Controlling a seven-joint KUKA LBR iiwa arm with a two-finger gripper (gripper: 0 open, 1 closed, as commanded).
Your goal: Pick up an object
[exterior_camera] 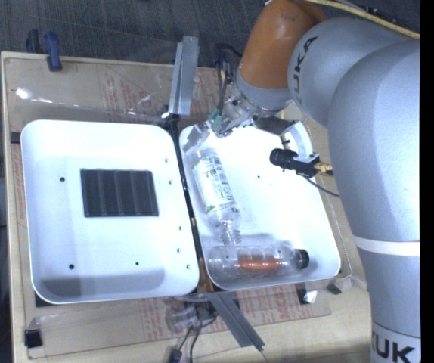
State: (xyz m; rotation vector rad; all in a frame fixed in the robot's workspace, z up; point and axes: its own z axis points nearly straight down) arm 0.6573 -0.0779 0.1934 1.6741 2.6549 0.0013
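Left bin (51,138), at frame left: a shallow white tray holding one dark ribbed pad (119,192) lying flat at its centre; it sits edge to edge with its neighbour on the surface (88,78), apparently so that the arm can reach both. Right bin (324,237), centre-right: two clear bottles, candidates for the pick; the labelled bottle (215,184) lies on its side along the bin's left wall, running from the upper left corner downward; the capped bottle (256,260), with orange contents and a dark cap, lies across the lower edge, its left end just beside the first bottle's lower end. Both rest flat and unheld. Arm (353,89), upper right: it enters from the right, orange band uppermost, wrist bent down toward the right bin's upper left corner; the tool (221,121) hangs near the labelled bottle's upper end, probably its target. Whether the tool is open or closed cannot be told from this slant; nothing shows between its tips.
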